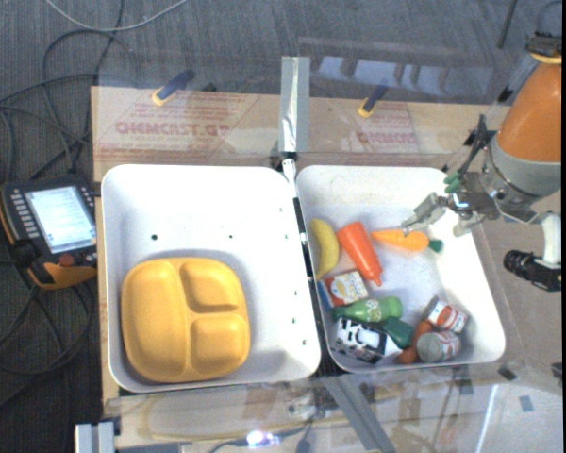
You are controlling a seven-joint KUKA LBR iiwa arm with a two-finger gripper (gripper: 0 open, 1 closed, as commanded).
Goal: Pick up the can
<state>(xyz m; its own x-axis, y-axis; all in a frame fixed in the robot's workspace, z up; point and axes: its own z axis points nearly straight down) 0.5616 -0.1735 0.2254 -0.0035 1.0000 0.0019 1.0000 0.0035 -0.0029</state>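
Observation:
The can (442,332) lies on its side in the near right corner of the right bin (472,262), red and white label up, grey end facing the front wall. My gripper (445,217) hangs over the far right part of that bin, well behind the can and not touching it. Its fingers (424,212) are spread open with nothing between them. A small orange carrot (403,240) lies just left of and below the fingertips.
Also in the right bin are a banana (326,246), a large orange carrot (360,251), a small box (344,288), a green bottle (375,310) and a black-and-white item (363,340) crowding the can's left side. The left bin (198,196) holds a yellow divided plate (184,319).

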